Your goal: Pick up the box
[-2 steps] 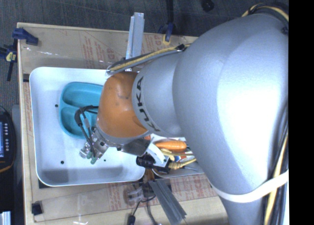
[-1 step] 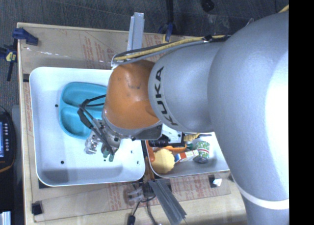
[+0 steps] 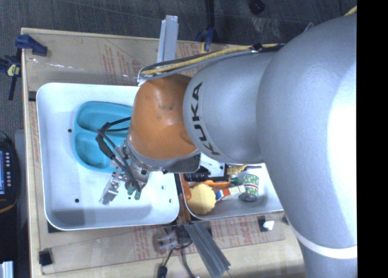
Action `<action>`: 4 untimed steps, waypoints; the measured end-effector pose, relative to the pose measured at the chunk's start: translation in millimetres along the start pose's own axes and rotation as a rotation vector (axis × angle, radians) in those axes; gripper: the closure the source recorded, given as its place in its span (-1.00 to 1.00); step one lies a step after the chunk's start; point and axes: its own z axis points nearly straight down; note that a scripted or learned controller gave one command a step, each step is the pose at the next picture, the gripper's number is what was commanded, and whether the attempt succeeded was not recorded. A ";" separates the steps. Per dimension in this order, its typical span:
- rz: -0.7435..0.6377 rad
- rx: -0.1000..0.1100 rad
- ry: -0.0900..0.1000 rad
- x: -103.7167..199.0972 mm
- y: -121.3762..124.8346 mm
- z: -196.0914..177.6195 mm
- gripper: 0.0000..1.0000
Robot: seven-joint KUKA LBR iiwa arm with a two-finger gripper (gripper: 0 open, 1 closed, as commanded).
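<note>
Over left bin (image 3: 60, 210), gripper (image 3: 121, 187) held beside blue object (image 3: 97, 134) — finger spread unreadable; box to be located, then centred before closing.

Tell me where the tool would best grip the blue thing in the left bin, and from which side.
Probably its lower left lobe, from straight above. The blue thing lies flat on the left bin's floor, so a sideways approach looks poor. That rounded lobe sits clear of the bin walls and close to the tool, while its right part is hidden under the arm.
</note>
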 end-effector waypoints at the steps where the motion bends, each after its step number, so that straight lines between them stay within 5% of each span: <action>1: 0.015 -0.001 0.000 -79.4 -4.4 -72.2 -1.00; 2: -0.197 0.000 -0.002 -171.9 -90.5 -191.8 -1.00; 3: -0.159 0.002 0.005 -56.7 -47.2 -52.0 -1.00; 4: -0.164 0.002 0.005 -57.1 -45.8 -62.0 1.00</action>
